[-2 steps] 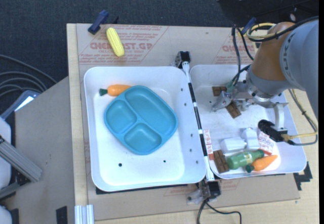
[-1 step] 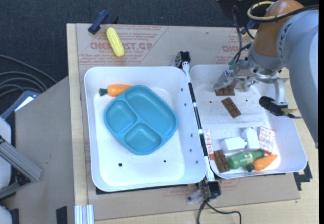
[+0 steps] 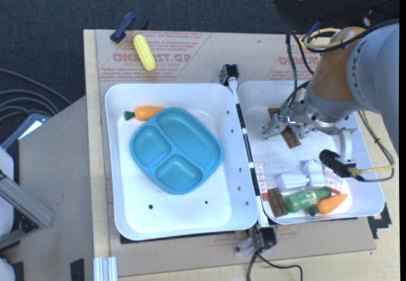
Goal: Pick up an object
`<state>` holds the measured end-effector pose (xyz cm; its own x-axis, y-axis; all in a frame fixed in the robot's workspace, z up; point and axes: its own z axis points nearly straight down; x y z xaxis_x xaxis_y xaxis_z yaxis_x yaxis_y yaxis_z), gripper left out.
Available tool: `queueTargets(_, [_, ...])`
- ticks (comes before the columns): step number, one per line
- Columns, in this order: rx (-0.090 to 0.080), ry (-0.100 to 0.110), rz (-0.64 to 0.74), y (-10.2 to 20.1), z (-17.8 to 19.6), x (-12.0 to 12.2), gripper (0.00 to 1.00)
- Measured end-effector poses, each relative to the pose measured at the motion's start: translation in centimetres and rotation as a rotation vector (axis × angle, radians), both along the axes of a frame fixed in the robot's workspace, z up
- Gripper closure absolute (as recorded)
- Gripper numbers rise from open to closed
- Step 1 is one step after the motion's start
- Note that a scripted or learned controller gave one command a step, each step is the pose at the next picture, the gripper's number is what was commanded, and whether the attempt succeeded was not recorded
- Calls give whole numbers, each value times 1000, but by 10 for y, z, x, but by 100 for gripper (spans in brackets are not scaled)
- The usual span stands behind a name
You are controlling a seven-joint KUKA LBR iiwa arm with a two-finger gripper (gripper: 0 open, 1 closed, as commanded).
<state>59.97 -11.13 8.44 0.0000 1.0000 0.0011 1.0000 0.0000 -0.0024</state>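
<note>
Right bin (image 3: 371, 207) floor lies under the gripper (image 3: 283, 127), fingers spread beside a brown block (image 3: 290, 139), holding nothing

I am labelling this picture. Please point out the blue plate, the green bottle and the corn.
blue plate (image 3: 176, 150), camera view, middle dividers.
green bottle (image 3: 305, 200), camera view, its body.
corn (image 3: 144, 52), camera view, its middle.

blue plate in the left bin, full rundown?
The blue plate is a rounded, glossy, plastic-looking tray with three compartments, one long and two smaller. It lies flat, right side up, turned at a slant on the floor of the left bin. A toy carrot sits against its upper left rim.
</note>
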Motion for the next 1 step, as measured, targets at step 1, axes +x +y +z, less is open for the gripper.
queueTargets(1, [-2, -3, 2, -18, 1, 62, 0])
